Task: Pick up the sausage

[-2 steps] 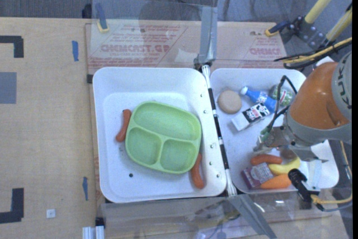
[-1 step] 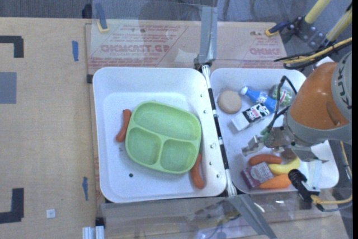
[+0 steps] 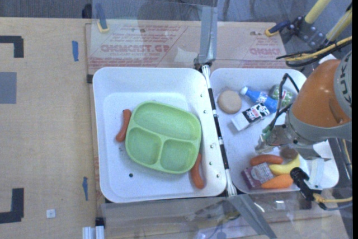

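Two orange-red sausages lie in the left bin, one (image 3: 123, 125) just left of the green divided plate (image 3: 163, 137) and one (image 3: 197, 172) at the plate's lower right corner. A third sausage-like red piece (image 3: 267, 160) rests in the right bin, beside a banana (image 3: 286, 167) and a carrot (image 3: 277, 182). My gripper (image 3: 275, 141) hangs low in the right bin, just above that red piece; the orange and grey wrist (image 3: 320, 106) covers much of it.
The right bin (image 3: 238, 140) also holds a tan round bun (image 3: 229, 101), a blue bottle (image 3: 258, 98), a white and black carton (image 3: 251, 115), a green item (image 3: 282, 94) and a maroon packet (image 3: 256, 176). A raised divider separates the two bins.
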`<action>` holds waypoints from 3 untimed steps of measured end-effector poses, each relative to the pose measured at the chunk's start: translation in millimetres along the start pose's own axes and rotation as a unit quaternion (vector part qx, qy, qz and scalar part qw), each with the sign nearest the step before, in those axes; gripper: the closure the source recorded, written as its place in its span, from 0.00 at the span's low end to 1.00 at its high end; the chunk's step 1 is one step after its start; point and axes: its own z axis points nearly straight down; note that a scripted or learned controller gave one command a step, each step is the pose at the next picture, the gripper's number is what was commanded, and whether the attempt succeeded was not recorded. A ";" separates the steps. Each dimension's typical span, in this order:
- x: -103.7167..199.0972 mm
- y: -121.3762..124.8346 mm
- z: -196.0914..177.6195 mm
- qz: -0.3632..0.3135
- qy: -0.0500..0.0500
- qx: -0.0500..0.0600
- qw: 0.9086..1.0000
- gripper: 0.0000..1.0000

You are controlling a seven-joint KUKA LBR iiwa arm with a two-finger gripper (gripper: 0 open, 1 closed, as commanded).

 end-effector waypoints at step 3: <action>-13.6 12.0 9.5 -0.012 0.001 0.001 1.000 1.00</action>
